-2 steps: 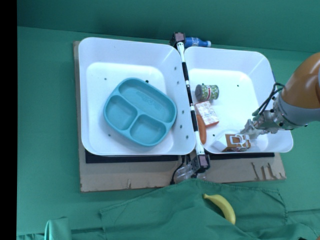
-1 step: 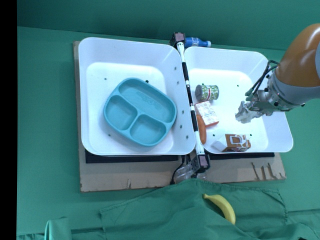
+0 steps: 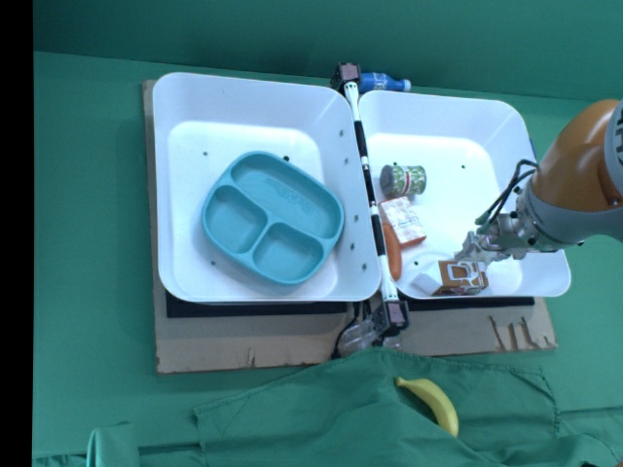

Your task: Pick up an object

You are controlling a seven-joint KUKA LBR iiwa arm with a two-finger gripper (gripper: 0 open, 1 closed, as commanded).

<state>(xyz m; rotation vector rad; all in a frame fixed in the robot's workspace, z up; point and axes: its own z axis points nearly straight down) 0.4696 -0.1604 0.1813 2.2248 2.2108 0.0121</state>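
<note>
My gripper point(image 3: 474, 252) hangs low over the front right part of the right bin point(image 3: 506, 125). Just under and left of its tip lies a small brown and white carton point(image 3: 459, 277). Further left in the same bin are an orange sausage-like piece point(image 3: 393, 252), a flat orange and white packet point(image 3: 402, 221) and a small green-labelled can point(image 3: 403, 179). The fingers blend into the carton, so their state is unclear and I see nothing clearly between them.
The left bin point(image 3: 185, 105) holds a teal divided plate point(image 3: 272, 217). A blue bottle point(image 3: 384, 83) lies outside behind the bins. A yellow banana point(image 3: 431, 400) rests on the green cloth in front. A clamp point(image 3: 387, 314) joins the bins at the front.
</note>
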